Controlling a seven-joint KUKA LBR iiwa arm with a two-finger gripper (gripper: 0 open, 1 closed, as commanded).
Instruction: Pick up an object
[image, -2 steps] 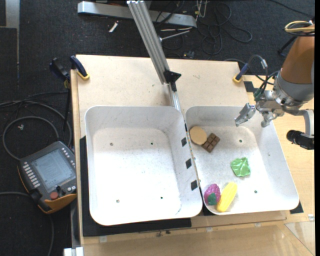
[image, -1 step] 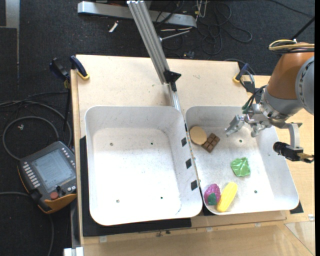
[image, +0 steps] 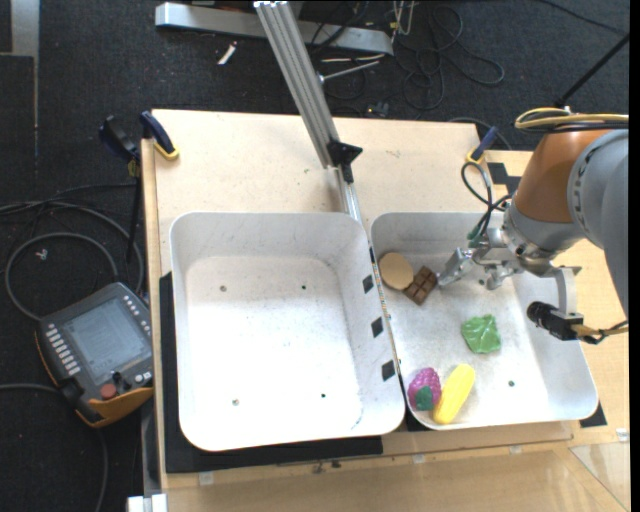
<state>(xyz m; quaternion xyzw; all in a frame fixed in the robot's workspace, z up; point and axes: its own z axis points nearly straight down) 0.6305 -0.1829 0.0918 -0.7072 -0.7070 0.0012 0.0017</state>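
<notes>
The object nearest the gripper was a small brown block (image: 420, 286), lying flat on the floor of the right-hand bin (image: 570, 395) in its upper-left quarter. Its long axis was judged to run from about 1 o'clock to 7 o'clock in the camera view, the upper end pointing toward the gripper side; no marked front or back could be made out on it. Just beside it, at 10 o'clock, a tan round disc (image: 396, 269) was seen, touching or nearly touching the block; which could not be settled.

The gripper (image: 462, 266) was found low over the bin, at 2 o'clock from the block and close to it, tilted down toward that corner. Whether the jaws were spread or pressed together could not be told, and nothing was seen held. The placement was judged to be an approach to the block or disc, those being the nearest pieces.

Further out, a green crumpled piece (image: 482, 334) lay at 5 o'clock from the block, well apart. A yellow banana-shaped item (image: 455, 392) and a magenta berry-like item (image: 424, 385) lay side by side near the bin's lower-left edge, apparently where they had settled loose. The left-hand bin (image: 190, 300) sat alongside on the tabletop (image: 250, 160).
</notes>
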